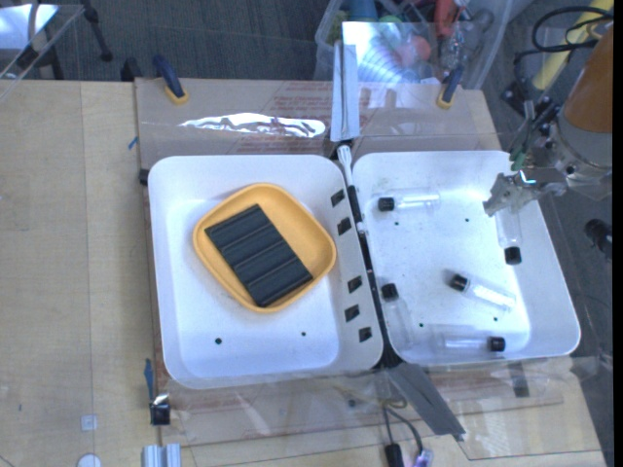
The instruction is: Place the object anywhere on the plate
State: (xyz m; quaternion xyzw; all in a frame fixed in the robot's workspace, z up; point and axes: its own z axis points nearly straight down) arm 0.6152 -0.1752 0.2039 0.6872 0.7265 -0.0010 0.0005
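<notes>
— Where did we find the tubes?

— We saw clear, black-capped tubes in the right bin (545,305), one upright-looking tube (509,236) hanging right below the claw (506,202) near the far right edge.

— Was the claw clamped on it?

— We could not tell.

— And the plate?

— The yellow plate (311,236) sat in the left bin (185,339), carrying a black ridged block (261,254).

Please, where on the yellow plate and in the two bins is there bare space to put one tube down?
The yellow plate carries a dark ridged block; only its rim strips are bare. The left bin is bare along its near wall, below the plate. The right bin is crowded: clear tubes lie scattered, with the pincer at its far right. Its centre is bare.
</notes>
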